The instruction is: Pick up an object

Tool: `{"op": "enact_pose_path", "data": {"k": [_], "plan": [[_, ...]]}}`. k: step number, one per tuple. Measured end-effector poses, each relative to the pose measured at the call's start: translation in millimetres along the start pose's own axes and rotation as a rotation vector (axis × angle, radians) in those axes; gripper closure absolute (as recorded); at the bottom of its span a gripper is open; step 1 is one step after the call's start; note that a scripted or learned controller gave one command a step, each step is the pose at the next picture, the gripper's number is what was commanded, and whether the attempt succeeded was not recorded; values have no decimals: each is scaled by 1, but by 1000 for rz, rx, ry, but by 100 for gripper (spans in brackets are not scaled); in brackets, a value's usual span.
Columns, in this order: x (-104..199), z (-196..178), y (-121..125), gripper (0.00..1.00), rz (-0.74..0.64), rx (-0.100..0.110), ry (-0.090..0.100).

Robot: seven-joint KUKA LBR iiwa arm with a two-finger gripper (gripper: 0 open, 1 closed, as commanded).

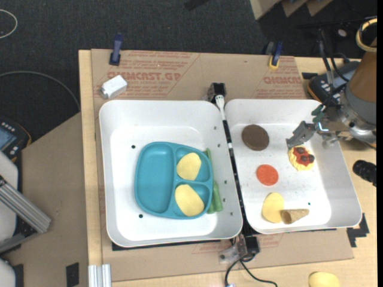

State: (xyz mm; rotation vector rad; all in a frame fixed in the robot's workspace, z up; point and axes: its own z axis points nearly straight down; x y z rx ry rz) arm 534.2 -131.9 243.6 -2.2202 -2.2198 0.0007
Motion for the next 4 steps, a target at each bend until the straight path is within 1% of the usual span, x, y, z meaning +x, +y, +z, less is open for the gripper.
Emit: {"op": "enact_pose_path", "data": {"k": [1,2,3,4], "plan": [[17,-121,-13,0,-3,-14,-4],[12,-302,-2,0,-2,-25,-7],[13,-303,-1,100,-1,-10,-5],[-45,-246,-48,100,6,3,-1]]}}
